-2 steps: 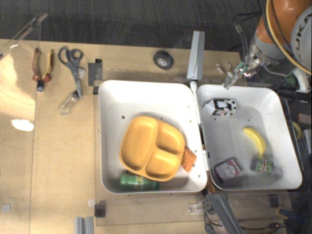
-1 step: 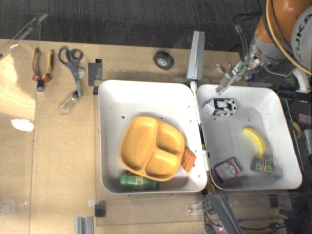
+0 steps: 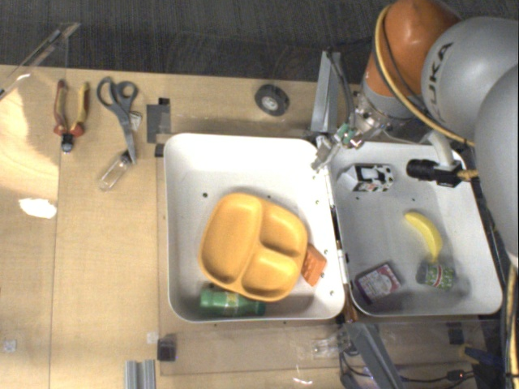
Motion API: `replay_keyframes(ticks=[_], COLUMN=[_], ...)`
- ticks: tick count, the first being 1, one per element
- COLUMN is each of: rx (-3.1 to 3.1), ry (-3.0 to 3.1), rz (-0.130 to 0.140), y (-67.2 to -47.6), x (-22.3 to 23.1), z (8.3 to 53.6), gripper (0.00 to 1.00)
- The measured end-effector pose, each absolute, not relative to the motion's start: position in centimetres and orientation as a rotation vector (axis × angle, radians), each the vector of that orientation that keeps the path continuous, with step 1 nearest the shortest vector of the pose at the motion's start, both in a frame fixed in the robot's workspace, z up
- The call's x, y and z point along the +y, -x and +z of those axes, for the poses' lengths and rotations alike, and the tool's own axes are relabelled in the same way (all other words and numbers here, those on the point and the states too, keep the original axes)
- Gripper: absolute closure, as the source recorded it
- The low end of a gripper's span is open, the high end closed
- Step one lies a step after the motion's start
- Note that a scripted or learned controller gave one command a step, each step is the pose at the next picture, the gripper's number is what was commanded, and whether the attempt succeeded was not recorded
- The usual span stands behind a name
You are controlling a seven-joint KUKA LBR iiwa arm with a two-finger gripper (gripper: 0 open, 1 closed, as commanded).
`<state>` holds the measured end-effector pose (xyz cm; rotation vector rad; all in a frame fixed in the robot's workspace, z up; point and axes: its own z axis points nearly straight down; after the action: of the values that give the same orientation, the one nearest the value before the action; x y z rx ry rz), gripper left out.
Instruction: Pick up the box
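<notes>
A small purple and white box (image 3: 378,280) lies flat near the front left corner of the right bin (image 3: 486,298). A small orange box (image 3: 314,265) leans against the yellow plate in the left bin (image 3: 182,217). My gripper (image 3: 339,141) hangs over the wall between the two bins at their back edge, under the grey arm with its orange band (image 3: 409,31). It is well behind both boxes and touches neither. Nothing shows in its grasp.
A yellow divided plate (image 3: 253,244) fills much of the left bin, with a green can (image 3: 230,301) at its front edge. The right bin also holds a banana (image 3: 426,232), a green can (image 3: 436,275) and a black and white item (image 3: 373,177). Scissors (image 3: 123,112) and pliers (image 3: 69,113) lie on the bench.
</notes>
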<state>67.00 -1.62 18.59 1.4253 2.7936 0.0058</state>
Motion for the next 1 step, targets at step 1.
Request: replay_keyframes(ticks=[1], rx=[2.857], ry=[-1.284], rz=[0.004], y=[-66.08], x=[-9.71], z=[20.86], gripper=[0.0])
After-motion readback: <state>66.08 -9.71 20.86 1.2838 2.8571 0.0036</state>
